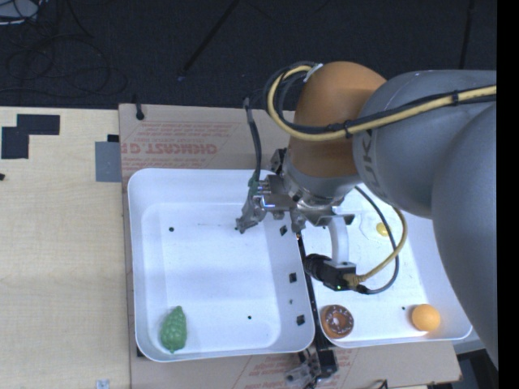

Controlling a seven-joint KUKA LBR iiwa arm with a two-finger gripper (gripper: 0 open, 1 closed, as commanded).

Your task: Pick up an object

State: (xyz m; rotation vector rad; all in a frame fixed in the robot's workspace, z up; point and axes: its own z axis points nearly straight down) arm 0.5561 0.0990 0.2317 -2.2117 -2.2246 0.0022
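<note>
Currently gripper (251, 211) low over left bin (146, 217) top right, finger state unclear; green object (173, 329) bottom-left corner, well apart; donut (336, 320), orange ball (424, 318) in right bin (454, 331).

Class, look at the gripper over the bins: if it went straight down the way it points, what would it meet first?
Probably bare floor of the left bin: the gripper hangs near that bin's upper right, apart from the green object. Depth is hard to judge.

fixed overhead camera, slanted down on both bins (146, 217)
</note>
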